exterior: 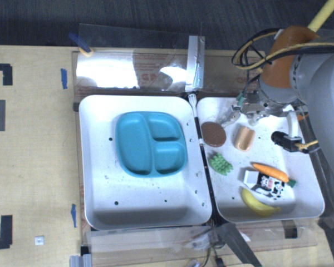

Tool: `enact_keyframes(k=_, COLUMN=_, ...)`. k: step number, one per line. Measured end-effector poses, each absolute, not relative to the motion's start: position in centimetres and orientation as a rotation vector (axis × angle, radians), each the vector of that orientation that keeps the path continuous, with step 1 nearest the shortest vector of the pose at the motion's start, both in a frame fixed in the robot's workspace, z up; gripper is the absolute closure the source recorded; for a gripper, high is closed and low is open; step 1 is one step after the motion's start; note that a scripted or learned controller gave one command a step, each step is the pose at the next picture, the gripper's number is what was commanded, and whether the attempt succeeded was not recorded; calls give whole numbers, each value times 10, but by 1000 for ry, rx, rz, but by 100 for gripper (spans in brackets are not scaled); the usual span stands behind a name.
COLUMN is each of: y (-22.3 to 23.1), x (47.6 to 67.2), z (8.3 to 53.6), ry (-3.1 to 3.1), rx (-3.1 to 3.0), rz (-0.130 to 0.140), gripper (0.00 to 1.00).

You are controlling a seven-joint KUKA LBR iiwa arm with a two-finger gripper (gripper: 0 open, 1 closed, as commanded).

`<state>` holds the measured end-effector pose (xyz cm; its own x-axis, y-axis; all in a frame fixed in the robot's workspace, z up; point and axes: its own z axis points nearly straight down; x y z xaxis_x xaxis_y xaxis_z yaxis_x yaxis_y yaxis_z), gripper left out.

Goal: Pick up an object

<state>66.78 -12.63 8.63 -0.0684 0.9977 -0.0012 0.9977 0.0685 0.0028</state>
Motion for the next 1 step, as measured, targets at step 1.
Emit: enact_keyframes(k=1, y=-198, x=617, z=134, ry=2316, rx=2115, rz=1, gripper=0)
